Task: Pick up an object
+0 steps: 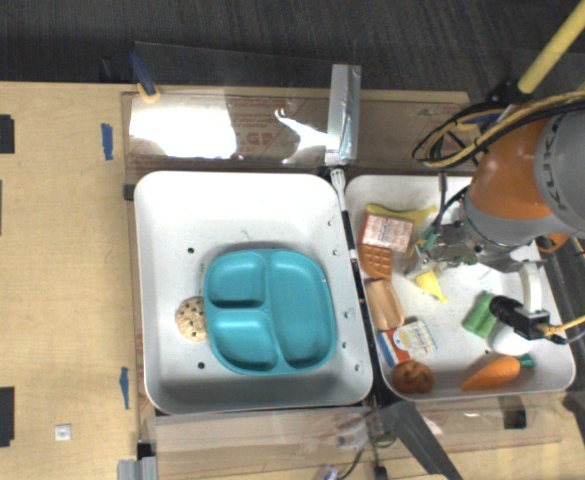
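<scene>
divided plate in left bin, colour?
Teal, plain; the divided plate shows clearly in the camera view.

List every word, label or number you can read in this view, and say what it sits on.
None can be read.
Pink box in the right bin: printed front, too blurred to read.
Small white packet: blue and red print, too small to read.
Clear panel behind the left bin: reddish marking, illegible.

teal tray (pixel 269 308): glossy plastic | bins (pixel 162 228): smooth white plastic | bench (pixel 42 268): matt wood

A tan bench (pixel 42 298) bears two white bins (pixel 242 208) (pixel 542 363) side by side.
</scene>
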You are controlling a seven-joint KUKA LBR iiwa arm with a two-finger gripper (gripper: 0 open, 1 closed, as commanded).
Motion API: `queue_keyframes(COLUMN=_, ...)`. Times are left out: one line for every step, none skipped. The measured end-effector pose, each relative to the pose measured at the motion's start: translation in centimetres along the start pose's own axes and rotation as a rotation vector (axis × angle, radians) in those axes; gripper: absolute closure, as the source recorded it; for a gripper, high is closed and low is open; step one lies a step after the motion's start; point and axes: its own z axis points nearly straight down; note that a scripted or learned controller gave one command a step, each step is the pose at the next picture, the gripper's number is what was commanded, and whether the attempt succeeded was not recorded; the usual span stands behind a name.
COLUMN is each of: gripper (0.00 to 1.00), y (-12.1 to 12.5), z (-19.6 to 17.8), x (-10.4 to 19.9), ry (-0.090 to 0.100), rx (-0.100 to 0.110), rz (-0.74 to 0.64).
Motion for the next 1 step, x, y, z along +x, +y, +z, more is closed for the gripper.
queue_keyframes(gripper=1.00, y=4.13, z=-8.42, x=6.44, ry=0.003, rx=-0.001, rz=0.109)
